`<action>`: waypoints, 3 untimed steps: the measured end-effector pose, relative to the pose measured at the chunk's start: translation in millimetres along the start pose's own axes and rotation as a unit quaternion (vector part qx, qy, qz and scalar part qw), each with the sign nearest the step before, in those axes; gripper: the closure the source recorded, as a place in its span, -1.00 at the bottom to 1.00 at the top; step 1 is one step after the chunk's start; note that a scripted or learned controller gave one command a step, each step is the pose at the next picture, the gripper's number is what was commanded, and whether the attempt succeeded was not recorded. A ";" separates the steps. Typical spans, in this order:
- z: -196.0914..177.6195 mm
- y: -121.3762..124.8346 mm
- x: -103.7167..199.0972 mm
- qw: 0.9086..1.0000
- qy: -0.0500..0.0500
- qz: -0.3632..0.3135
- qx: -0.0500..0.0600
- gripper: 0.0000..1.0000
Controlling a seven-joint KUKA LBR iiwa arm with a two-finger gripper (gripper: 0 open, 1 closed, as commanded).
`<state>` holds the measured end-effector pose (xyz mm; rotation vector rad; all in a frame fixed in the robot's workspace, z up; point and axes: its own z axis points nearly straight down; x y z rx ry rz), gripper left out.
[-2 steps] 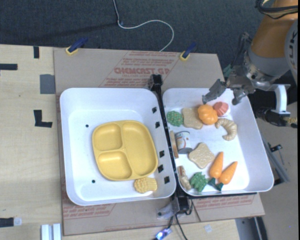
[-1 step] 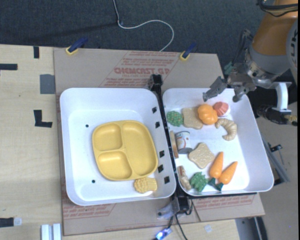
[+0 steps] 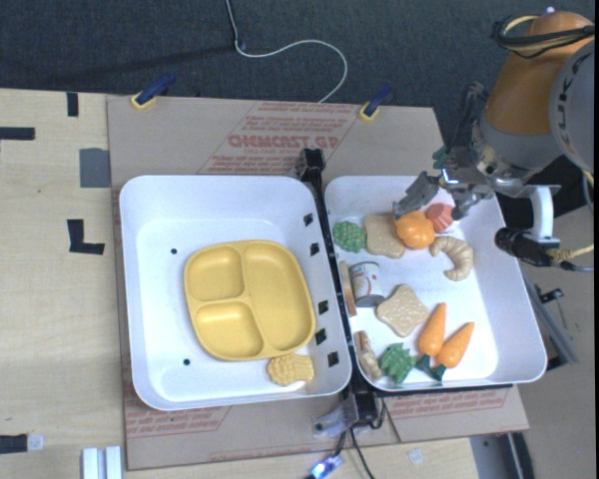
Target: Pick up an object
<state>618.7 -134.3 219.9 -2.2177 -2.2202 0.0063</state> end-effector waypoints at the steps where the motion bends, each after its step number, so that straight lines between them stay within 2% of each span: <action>1: 63.5 -6.8 2.4 1.000 0.000 0.000 0.001 -1.00; 2: 109.0 -7.5 -2.3 1.000 0.000 0.000 0.000 -1.00; 3: 137.2 -7.8 -1.4 1.000 0.000 0.000 -0.001 -1.00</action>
